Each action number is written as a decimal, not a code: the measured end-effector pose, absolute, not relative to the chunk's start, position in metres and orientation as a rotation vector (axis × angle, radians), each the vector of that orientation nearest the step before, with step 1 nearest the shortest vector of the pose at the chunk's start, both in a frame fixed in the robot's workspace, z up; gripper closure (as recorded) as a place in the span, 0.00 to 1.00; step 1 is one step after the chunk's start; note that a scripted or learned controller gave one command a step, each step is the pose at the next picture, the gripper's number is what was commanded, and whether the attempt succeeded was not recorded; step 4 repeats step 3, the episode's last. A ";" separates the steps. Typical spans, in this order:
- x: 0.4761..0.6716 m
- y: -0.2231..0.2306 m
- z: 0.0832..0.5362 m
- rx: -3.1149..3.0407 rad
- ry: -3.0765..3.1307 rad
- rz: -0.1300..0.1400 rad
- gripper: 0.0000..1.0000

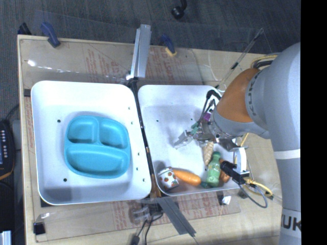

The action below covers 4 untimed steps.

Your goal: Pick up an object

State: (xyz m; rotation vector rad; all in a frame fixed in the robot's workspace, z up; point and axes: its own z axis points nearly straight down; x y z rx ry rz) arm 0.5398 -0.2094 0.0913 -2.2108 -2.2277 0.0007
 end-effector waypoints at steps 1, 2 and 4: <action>0.478 -0.210 0.093 -2.211 -2.232 -0.002 0.00; 0.480 -0.210 0.103 -2.208 -2.238 -0.004 1.00; 0.558 -0.169 0.165 -2.209 -2.231 0.000 1.00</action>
